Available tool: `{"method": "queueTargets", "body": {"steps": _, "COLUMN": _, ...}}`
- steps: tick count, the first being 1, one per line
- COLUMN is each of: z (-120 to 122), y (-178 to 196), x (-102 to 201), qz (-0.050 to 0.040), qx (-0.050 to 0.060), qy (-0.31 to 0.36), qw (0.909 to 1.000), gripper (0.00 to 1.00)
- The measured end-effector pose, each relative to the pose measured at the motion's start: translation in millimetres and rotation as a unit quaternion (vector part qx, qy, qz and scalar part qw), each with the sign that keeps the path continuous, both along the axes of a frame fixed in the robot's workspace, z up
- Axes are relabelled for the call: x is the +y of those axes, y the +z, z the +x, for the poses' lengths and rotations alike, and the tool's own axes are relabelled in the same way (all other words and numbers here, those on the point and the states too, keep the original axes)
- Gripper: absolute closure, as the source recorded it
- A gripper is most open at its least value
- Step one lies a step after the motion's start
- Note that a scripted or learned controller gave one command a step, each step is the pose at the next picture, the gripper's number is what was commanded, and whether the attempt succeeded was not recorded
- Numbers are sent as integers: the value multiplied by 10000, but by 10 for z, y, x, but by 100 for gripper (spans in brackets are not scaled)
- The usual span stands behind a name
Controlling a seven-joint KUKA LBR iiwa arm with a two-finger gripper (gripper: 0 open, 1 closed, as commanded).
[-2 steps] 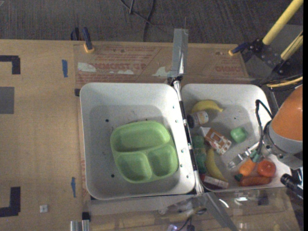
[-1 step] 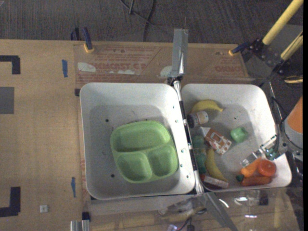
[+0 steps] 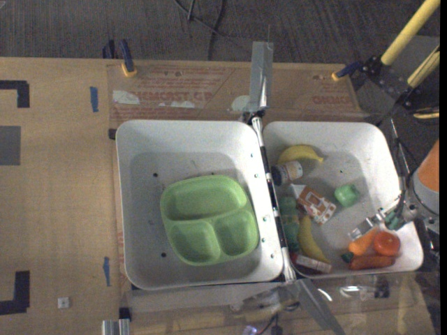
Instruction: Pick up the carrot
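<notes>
Carrot (image 3: 371, 262) lay in the right bin (image 3: 363, 132), down in its near right corner, flat along the bin's front wall, with an orange tomato-like ball (image 3: 386, 243) touching it from above and a smaller orange piece (image 3: 360, 243) just to that ball's left. Gripper (image 3: 380, 220) sat at the bin's right side, just above that orange cluster and near the carrot, on the arm (image 3: 427, 187) coming in from the right edge. Couldn't tell whether the tool was released or clenched; the tip was a blur of grey metal and teal, and nothing was visibly in its grasp. Elsewhere in the right bin: a banana (image 3: 301, 154) near the back, a small bottle (image 3: 288, 172) just below it against the divider, a green block (image 3: 346, 195) mid-bin, a red-and-white packet (image 3: 316, 204) to that block's left, and a second banana (image 3: 309, 239) upright-ish along the left side near some green items. Left bin (image 3: 140, 145) held a green three-compartment tray (image 3: 208, 218), sitting tilted slightly. Both bins rested side by side on the wooden bench (image 3: 56, 187).
</notes>
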State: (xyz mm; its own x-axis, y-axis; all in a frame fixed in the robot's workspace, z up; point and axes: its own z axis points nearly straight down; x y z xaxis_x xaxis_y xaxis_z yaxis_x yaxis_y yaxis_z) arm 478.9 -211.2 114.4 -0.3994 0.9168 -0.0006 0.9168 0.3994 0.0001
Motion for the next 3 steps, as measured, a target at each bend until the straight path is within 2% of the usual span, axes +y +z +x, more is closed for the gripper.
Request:
{"method": "queueTargets", "body": {"steps": 1, "z": 15, "y": -263, "x": 108, "qz": -2, "qx": -17, "qy": -1190, "qw": 9929, "gripper": 0}}
{"method": "queueTargets", "body": {"steps": 2, "z": 31, "y": -156, "x": 76, "qz": -48, "qx": -64, "qy": -1194, "qw": 9928, "gripper": 100}}
{"method": "queueTargets", "body": {"steps": 3, "z": 246, "y": 1148, "x": 9, "qz": 1, "qx": 15, "qy": -1116, "qw": 9937, "gripper": 100}}
